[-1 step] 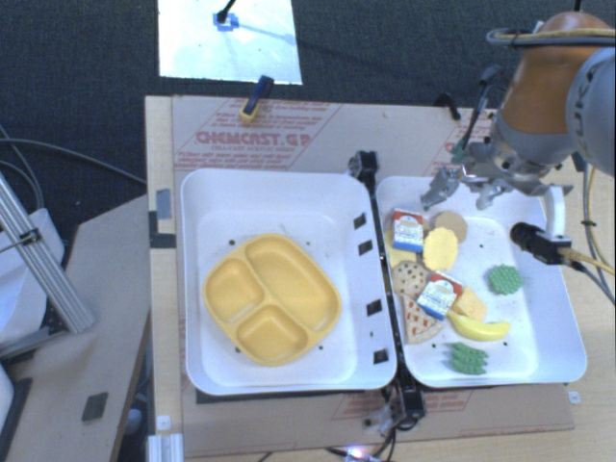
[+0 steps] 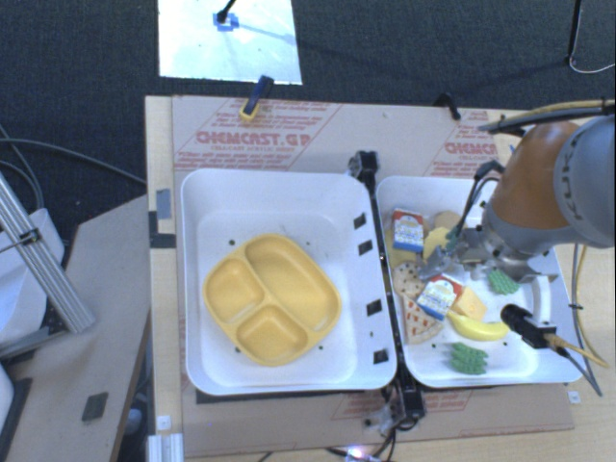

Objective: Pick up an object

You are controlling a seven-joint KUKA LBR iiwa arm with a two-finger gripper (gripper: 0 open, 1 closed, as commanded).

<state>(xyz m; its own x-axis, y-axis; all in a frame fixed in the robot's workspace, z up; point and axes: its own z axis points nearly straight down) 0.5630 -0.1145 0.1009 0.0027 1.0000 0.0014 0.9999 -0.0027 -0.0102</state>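
Camera view: the gripper (image 2: pixel 460 250) is seen low over the right bin (image 2: pixel 539 369), among toy food. Whether it is open or closed cannot be told. A banana (image 2: pixel 478 329), a small carton (image 2: pixel 436 296) and a pizza slice (image 2: pixel 416 318) are seen just beside it. A yellow tray (image 2: pixel 272 299) is held in the left bin (image 2: pixel 192 258).

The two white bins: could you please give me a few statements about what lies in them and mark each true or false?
1. The yellow divided tray lies in the left bin. True.
2. The banana lies in the left bin. False: it lies in the right bin.
3. The yellow divided tray has three compartments. True.
4. The arm reaches over the left bin. False: it is over the right bin.
5. A green toy lies near the right bin's front edge. True.
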